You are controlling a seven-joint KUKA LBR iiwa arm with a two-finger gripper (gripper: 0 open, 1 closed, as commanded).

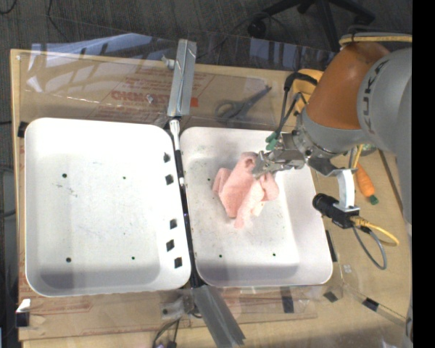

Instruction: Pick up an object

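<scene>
A crumpled pink cloth [241, 188] lies in the right bin [304, 256], near its middle. My gripper [264, 165] reaches in from the right and sits at the cloth's upper right corner, touching or just over the fabric. The grey arm with its orange band [344, 85] rises behind it at the top right.
The left bin [94, 209] sits beside the right one, with a metal divider bar [180, 85] running up from between them. Scissors [241, 107] lie on the bench behind the right bin. Cables and an orange-tipped tool [364, 183] lie at the right bench edge.
</scene>
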